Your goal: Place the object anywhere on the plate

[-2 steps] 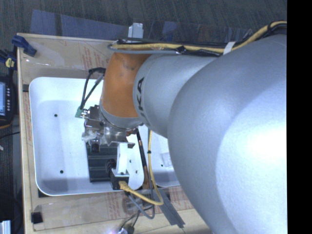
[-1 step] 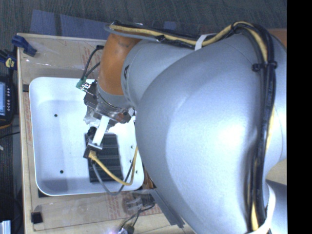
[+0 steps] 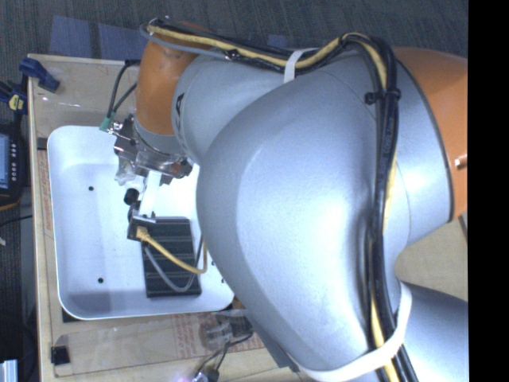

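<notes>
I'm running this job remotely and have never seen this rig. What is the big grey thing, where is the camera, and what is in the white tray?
The big grey shape is the robot arm, with an orange band above its wrist, reaching in from the right. The one camera looks down at a slant from above the bench. The arm's two-finger gripper hangs over a shallow white bin. A dark ribbed rectangular block lies in that bin with a yellow cable across it. I cannot tell whether anything is held.

Arm close to cam, claw down low.
Grey arm [image 3: 318, 205] reaches in from right w/ orange band [image 3: 159, 86] above wrist; claw [image 3: 137, 201] points down-left.
</notes>
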`<act>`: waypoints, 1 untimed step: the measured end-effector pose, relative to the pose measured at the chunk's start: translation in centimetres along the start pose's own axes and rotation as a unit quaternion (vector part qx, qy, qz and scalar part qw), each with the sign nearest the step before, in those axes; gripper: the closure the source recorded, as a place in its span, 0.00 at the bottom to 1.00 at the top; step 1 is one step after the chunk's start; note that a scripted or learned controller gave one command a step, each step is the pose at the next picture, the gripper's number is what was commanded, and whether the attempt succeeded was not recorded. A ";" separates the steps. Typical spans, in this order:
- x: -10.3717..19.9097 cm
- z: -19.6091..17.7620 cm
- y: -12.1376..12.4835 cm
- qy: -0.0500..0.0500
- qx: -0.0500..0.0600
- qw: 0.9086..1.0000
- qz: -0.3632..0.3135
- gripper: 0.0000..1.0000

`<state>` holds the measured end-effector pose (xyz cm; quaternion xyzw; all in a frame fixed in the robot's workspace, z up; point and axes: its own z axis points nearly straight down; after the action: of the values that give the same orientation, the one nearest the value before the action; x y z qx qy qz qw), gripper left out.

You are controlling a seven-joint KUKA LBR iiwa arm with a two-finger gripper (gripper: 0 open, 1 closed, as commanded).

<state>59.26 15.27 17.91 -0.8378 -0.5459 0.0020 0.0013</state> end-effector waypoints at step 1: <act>4.2 2.6 3.9 0.000 0.000 0.991 0.134 1.00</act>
<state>64.53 17.57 15.28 -0.9035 -0.4285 0.0018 0.0009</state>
